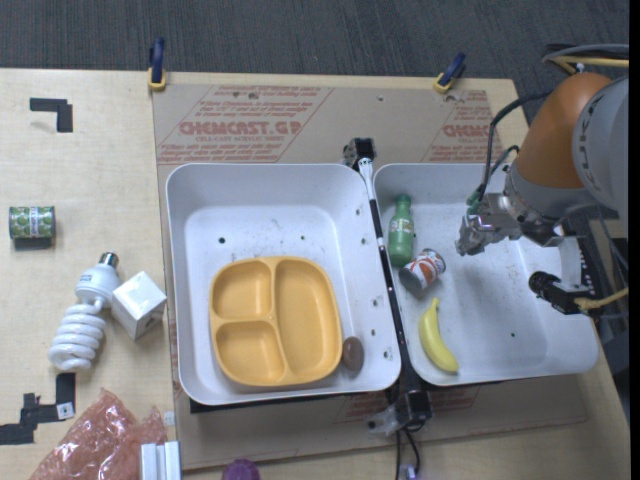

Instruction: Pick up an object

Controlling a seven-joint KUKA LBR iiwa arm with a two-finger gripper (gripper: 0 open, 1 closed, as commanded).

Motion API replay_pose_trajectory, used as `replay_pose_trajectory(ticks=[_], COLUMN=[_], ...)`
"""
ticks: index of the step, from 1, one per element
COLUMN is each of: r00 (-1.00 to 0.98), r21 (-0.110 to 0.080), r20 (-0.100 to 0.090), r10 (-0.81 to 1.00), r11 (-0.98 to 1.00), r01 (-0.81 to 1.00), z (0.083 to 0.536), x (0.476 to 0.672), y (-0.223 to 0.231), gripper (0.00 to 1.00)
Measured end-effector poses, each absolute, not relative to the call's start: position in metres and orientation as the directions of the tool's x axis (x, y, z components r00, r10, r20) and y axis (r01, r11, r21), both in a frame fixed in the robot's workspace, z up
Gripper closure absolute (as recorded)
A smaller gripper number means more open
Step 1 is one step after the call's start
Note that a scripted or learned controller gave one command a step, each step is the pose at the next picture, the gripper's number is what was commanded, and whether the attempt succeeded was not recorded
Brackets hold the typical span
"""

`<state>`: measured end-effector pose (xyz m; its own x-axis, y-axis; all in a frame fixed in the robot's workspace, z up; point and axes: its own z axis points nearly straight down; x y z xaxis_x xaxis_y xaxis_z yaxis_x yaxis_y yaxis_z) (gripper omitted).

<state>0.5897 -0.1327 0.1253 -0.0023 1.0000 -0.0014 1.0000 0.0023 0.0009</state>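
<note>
The gripper point(474, 230) hangs over the right bin point(520, 353); its state I cannot tell. Just beside it lie a small can point(423, 270) and a green bottle point(401, 230); a banana point(436, 336) lies further off.

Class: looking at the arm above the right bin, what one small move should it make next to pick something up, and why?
Probably shift the gripper toward the can and lower it: it hovers holding nothing, and the can lies just beside it, next to the green bottle.

I see my gripper point(474, 230) above the right bin point(520, 353), near its back wall, with nothing between the fingers. Below it lie a green bottle point(401, 230), a small can point(423, 270) and a banana point(436, 336) — the left bin point(190, 268) has a yellow divided plate point(274, 320).
</note>
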Motion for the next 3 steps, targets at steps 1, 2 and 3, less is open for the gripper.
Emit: replay_pose_trajectory(ticks=[1, 2, 3], r00=[-0.002, 0.0, -0.004], r21=[0.0, 0.003, -0.001], r20=[-0.001, -0.002, 0.005], r10=[1.0, 1.0, 1.0], r11=[0.002, 0.0, 0.004], r01=[1.0, 1.0, 1.0], z=[0.125, 0.102, 0.093], x=[0.59, 0.559, 0.519], y=[-0.133, -0.109, -0.22], gripper=[0.0, 0.0, 0.0])
